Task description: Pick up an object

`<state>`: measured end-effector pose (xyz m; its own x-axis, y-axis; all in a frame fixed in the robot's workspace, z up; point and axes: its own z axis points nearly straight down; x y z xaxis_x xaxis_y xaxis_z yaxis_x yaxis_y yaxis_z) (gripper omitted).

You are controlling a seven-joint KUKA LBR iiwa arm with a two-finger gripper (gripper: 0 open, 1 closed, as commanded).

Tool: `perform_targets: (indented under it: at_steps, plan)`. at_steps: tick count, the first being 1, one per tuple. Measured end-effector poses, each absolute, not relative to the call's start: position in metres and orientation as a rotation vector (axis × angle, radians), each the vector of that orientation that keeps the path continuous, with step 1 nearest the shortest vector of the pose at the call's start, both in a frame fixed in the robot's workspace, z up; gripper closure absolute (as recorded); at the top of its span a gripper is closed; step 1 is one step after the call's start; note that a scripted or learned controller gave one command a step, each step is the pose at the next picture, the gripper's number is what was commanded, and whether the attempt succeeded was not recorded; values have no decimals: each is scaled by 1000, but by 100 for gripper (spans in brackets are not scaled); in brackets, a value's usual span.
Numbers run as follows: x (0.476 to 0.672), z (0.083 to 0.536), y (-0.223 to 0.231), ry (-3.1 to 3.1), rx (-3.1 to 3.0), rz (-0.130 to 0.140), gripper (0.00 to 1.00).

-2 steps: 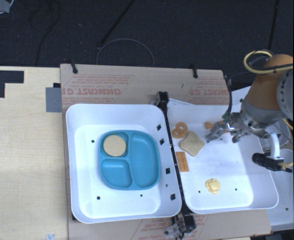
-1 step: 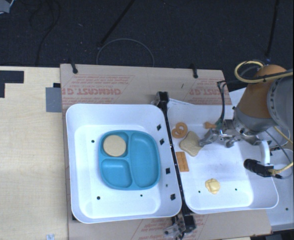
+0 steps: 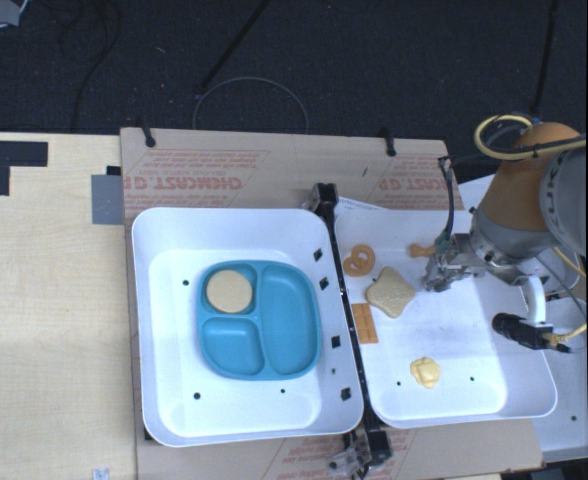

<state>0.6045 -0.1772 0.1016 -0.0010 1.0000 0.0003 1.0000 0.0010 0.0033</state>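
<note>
- The claw point(image 3: 440, 276) sits low over the right bin point(image 3: 474, 393), in its far right part; whether it is open or closed cannot be told.
- Just left of the claw lies a pale bread-like piece point(image 3: 390, 293), apart from it.
- A pretzel point(image 3: 359, 261) lies farther left, near the divide between the bins.
- A small orange bit point(image 3: 420, 251) lies beside the claw on its far side.
- A yellow lump point(image 3: 425, 372) rests toward the near edge of the right bin.
- The left bin point(image 3: 169, 368) holds a blue sectioned tray point(image 3: 279, 328) with a round tan cookie point(image 3: 228, 291) in its far left compartment.
</note>
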Motion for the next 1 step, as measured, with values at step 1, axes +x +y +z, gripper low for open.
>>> perform_targets:
  at_steps: [1]
  plan:
    - [598,162,-182,2216,2222,2,100]
